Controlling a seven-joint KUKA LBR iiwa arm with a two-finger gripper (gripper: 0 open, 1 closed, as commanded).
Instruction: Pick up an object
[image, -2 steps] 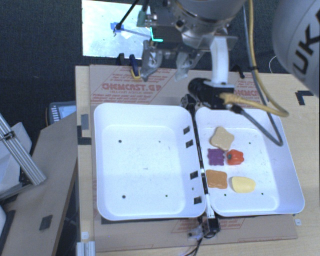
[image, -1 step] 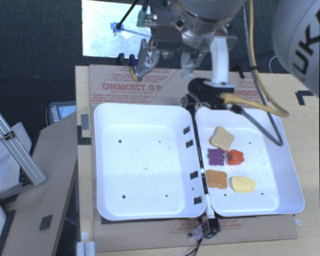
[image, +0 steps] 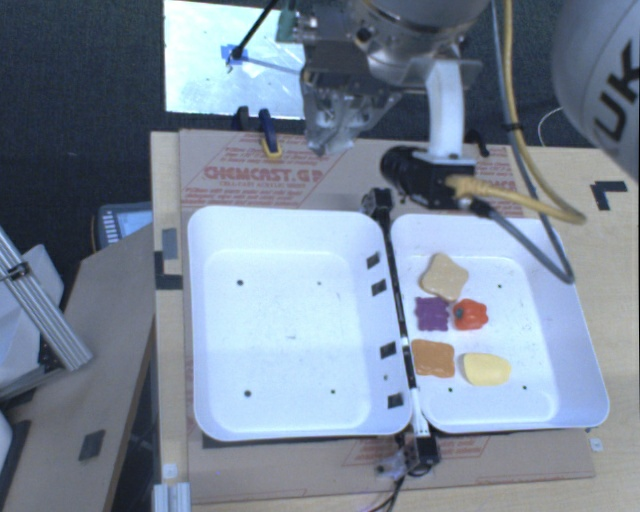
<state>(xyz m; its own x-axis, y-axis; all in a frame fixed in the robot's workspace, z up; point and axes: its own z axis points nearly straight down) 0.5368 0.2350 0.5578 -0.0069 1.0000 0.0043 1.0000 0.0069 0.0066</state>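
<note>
On the counter (image: 170, 180): two shallow white bins sit side by side on a brown sheet printed with red lettering.
Arm (image: 420, 30): grey, it hangs over the far edge of the counter, above the gap between the bins.
Left bin (image: 215, 235): white floor with a few small dark dots.
Right bin (image: 560, 320): holds five small objects, all grouped toward its left side.
Gripper (image: 328, 128): points down over the brown sheet just beyond the far rim of the left bin, well apart from the objects; whether it is spread or pressed together I cannot tell.
Tan piece (image: 444, 276): farthest of the group.
Orange-brown piece (image: 433, 358): near left of the group.
Yellow piece (image: 485, 369): just right of the orange-brown piece.
Purple piece (image: 432, 313): middle left, touching the red-orange piece.
Red-orange piece (image: 470, 314): middle right.
</note>
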